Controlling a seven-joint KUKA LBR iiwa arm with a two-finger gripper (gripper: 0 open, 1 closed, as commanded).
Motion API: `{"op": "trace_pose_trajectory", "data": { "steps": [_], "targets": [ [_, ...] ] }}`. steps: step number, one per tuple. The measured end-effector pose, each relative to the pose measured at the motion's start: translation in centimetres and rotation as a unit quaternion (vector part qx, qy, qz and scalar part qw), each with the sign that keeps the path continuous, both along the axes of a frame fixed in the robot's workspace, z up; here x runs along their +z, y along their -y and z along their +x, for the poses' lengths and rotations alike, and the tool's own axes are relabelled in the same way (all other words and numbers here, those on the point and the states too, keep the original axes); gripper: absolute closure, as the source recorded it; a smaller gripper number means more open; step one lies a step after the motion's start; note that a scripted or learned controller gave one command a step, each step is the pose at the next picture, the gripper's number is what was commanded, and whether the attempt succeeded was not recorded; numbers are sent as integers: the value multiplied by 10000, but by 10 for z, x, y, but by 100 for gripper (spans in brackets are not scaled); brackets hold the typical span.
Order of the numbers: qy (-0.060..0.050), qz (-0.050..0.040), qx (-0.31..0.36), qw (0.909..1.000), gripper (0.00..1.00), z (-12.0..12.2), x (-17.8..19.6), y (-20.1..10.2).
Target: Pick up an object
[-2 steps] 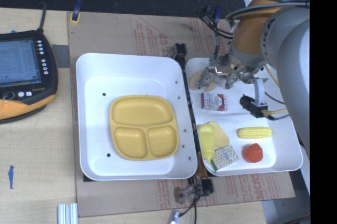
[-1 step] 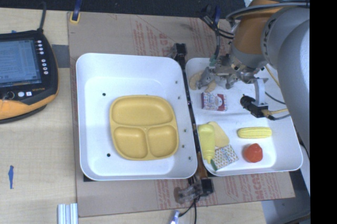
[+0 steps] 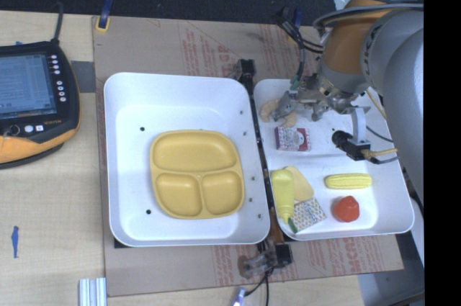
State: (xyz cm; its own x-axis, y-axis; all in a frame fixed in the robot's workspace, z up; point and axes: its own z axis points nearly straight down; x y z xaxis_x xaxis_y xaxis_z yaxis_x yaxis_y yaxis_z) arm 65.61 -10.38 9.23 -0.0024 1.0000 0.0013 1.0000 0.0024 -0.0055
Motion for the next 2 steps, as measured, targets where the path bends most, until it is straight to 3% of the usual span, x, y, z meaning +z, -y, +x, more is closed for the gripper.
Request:
{"op": "trace_pose_trajectory", "data": {
  "steps": [1, 2],
  "targets": [
    [-13, 3, 10, 10000, 100, 0, 10, 0],
    [9, -8, 22, 10000, 100, -98, 100, -50]
  ]
}}
